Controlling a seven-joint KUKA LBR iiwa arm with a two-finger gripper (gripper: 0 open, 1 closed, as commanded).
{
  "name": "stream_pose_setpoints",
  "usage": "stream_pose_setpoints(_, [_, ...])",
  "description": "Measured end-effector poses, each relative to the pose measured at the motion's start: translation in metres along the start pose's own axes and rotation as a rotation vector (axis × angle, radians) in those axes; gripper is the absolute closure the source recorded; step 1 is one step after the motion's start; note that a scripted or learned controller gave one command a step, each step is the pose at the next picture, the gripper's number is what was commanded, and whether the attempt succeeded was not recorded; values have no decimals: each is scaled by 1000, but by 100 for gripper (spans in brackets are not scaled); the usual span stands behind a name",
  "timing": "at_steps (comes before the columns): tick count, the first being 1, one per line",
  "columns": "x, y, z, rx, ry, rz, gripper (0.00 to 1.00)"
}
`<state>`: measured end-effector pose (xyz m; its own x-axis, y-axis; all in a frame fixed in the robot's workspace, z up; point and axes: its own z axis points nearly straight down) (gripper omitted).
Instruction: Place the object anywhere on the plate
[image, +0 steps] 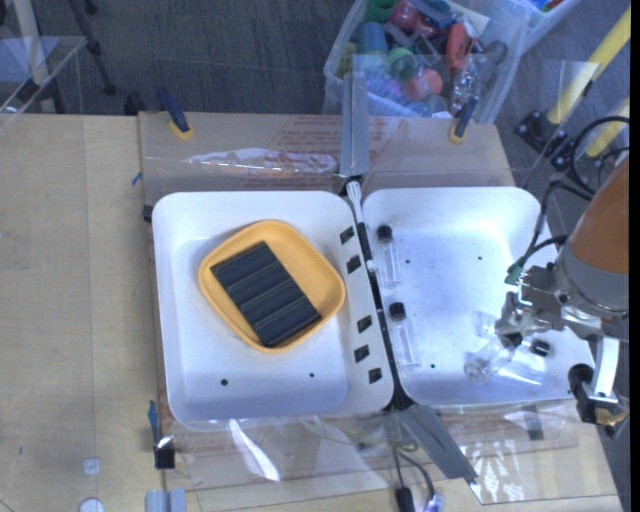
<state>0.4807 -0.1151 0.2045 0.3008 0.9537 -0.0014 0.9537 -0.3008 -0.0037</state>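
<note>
Looking down on the bench, two white bins sit side by side. In the left bin there's a yellow plate, squarish with rounded corners, turned at an angle to the bin walls. A dark ribbed block lies flat on it, right in the middle, slats running diagonally, and it sits wholly inside the plate's rim.

Over to the right bin: its white floor is speckled with small dark marks. A row of small black tabs runs down the divider between the two bins.

The arm comes in from the right, orange band showing at the frame edge, grey wrist below it. The gripper hangs low over the right bin's near right corner, well apart from the plate. Just beside its tip there's something clear and glassy on the bin floor, hard to make out against the white. The fingers are pale and blur into that clear thing, so how far apart they stand, and whether anything is between them, I cannot tell

Behind the bins, a clear tub of colourful odds and ends sits off the bench
</note>
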Motion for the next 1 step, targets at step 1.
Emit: stream_pose_setpoints(1, [0, 0, 0, 0, 0, 0, 0])
